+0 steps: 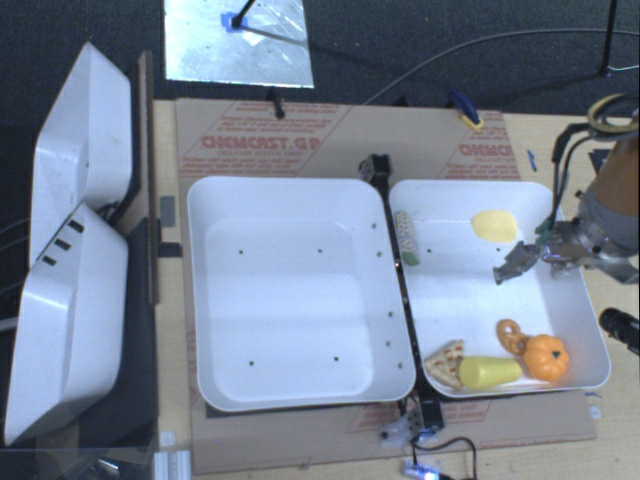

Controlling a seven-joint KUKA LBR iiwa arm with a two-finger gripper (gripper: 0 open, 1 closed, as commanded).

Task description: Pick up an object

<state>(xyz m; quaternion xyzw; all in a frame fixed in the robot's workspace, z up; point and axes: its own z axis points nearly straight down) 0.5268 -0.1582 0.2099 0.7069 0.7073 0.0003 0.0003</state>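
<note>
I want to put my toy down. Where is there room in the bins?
The left bin has bare floor. The right bin has room mid-left, between the yellow disc and the pumpkin. Its near-right corner is crowded.

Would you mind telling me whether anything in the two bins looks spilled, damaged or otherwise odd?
Nothing stands out. The pale yellow disc, pretzel, orange pumpkin, yellow-green piece and wedge lie loose in the right bin, most crowded along its near wall. The gripper hangs above the bin.
</note>
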